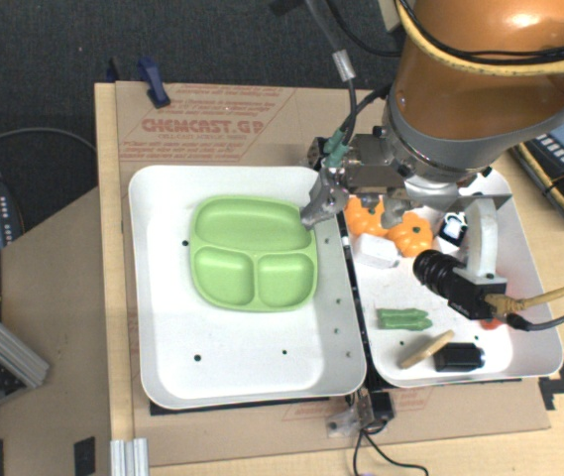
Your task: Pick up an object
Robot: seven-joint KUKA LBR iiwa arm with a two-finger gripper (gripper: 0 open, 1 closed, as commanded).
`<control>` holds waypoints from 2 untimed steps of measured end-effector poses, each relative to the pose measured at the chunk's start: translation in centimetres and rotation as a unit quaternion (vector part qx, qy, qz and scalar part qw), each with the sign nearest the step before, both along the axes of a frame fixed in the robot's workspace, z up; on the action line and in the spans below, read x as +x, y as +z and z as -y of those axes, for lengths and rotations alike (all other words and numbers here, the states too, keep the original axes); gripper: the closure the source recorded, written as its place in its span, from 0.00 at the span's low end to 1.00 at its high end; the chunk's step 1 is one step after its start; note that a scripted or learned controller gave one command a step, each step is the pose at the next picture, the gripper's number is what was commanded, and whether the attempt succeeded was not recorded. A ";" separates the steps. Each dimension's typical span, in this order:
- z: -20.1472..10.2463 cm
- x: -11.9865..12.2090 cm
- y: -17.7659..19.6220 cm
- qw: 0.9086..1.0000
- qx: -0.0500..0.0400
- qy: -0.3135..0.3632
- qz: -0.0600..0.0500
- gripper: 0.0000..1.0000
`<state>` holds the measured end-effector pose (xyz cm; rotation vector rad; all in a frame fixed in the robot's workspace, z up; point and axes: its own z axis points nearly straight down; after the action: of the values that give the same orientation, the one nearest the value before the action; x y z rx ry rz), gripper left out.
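Brown cardboard covers the table point(212, 117) under two white bins. On the left bin point(163, 345) lies a green divided plate point(252, 254). The pincer point(366, 201) hangs over the right bin's point(529, 266) far left corner, just above an orange toy point(400, 228); how far it is open I cannot tell. Nearer than the toy lie a white block point(379, 252), a green piece point(403, 317), a wooden stick point(424, 350) and a black block point(458, 357).

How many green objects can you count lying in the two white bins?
2. A divided green plate lies in the left bin; a small green piece lies in the right bin. The arm may hide others.
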<state>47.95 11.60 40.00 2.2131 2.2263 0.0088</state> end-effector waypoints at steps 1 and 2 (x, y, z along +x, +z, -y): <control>-5.0 0.0 9.0 1.000 0.001 0.000 0.003 0.00; -4.8 0.0 9.6 1.000 -0.001 -0.002 -0.001 1.00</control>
<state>47.96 16.35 49.56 2.2177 2.2228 0.0045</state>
